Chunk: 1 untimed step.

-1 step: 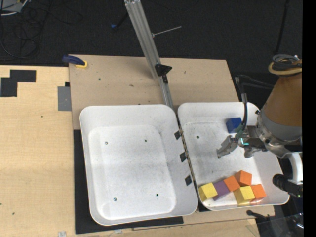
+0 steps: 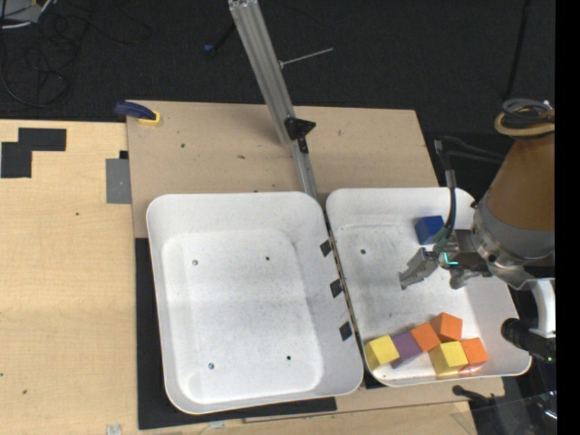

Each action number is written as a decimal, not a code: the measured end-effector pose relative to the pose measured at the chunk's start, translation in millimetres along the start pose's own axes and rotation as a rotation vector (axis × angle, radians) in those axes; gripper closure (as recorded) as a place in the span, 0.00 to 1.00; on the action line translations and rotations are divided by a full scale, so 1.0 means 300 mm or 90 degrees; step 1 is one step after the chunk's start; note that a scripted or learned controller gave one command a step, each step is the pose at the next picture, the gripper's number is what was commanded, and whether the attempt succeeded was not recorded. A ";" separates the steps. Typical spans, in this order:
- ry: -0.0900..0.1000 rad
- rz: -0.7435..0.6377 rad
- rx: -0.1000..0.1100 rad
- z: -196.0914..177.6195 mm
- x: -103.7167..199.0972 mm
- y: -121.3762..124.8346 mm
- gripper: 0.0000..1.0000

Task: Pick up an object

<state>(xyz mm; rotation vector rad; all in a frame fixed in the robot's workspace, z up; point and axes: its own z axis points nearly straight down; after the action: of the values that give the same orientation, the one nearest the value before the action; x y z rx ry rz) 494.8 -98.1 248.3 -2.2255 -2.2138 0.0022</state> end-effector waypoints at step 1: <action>0.001 -0.003 0.005 0.196 0.034 0.000 0.00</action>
<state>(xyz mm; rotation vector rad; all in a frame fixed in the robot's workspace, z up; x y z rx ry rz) 494.7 -87.8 189.6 -2.2165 -2.2137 0.0087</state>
